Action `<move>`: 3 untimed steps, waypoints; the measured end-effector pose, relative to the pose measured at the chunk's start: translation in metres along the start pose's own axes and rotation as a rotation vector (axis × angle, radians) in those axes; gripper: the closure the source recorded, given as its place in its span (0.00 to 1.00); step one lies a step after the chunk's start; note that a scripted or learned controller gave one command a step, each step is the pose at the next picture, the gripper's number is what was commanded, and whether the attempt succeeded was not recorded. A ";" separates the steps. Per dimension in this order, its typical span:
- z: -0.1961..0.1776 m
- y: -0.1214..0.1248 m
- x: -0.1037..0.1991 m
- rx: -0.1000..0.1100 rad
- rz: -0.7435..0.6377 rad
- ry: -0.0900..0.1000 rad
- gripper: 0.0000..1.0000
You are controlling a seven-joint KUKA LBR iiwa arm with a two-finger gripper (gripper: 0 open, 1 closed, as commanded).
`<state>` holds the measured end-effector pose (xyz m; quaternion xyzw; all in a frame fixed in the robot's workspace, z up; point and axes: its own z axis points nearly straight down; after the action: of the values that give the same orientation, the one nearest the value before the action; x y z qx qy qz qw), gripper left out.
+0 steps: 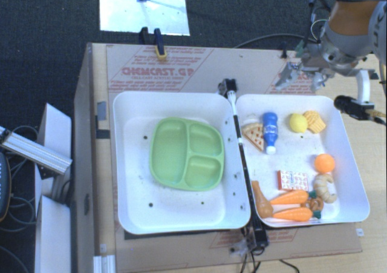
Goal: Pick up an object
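Two white bins sit side by side on the bench [181, 63]. The left bin [130, 205] holds a green tray [186, 154] with several compartments, lying flat near its middle. The right bin [351, 163] holds all the small things.

My arm [357, 8] hangs above the bench's far right corner, beyond the right bin's far rim. My gripper [299, 75] is over bare bench there, well apart from everything in the bin. It is small and blurred from here, so I cannot tell how it is set, and I see nothing in it.

In the right bin, largest first: two carrots [293, 205] lie near the front wall, one behind the other, with a tan drumstick-like piece [261, 199] beside them at the left. A blue bottle [269, 131] lies on its side near the far left, white cap toward the front, next to a pizza slice [253, 135]. A red-and-white box [293, 180] lies mid-bin. A yellow lemon [297, 123] touches a waffle-like piece [314, 121] at the back. An orange ball [325, 163] sits right of centre.
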<state>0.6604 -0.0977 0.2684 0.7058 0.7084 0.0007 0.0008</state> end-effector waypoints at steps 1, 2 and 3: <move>0.107 0.008 0.013 0.003 -0.001 0.001 0.00; 0.185 0.008 0.009 0.002 0.002 0.000 0.00; 0.173 0.009 0.009 -0.002 0.001 -0.001 1.00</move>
<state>0.6699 -0.0886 0.0957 0.7060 0.7082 0.0013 0.0017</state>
